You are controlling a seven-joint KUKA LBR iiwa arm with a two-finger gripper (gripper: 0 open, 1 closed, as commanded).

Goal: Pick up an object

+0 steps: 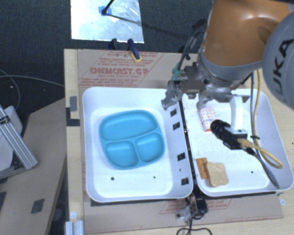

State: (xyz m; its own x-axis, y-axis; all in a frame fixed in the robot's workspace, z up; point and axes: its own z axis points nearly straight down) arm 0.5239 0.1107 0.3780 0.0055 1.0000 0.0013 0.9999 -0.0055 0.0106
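My gripper [204, 101] hangs over the back of the right bin [277, 146], under the big orange band of the arm. Just in front of it lies a small pink and white packet [207, 118] on the bin floor; whether the gripper touches it I cannot tell. Near the right bin's front left corner sits a tan slice of toast [217, 174], with a narrow orange cracker [202, 166] against its left side. The left bin [93, 180] holds a blue plate [131, 138] with three compartments.
The two bins meet at a raised divider [182, 146] with dark clips along it. A cardboard sheet [118, 68] lies under the bins, and a blue and yellow clip [134, 50] sits on its back edge. A metal frame [7, 141] stands at the far left.
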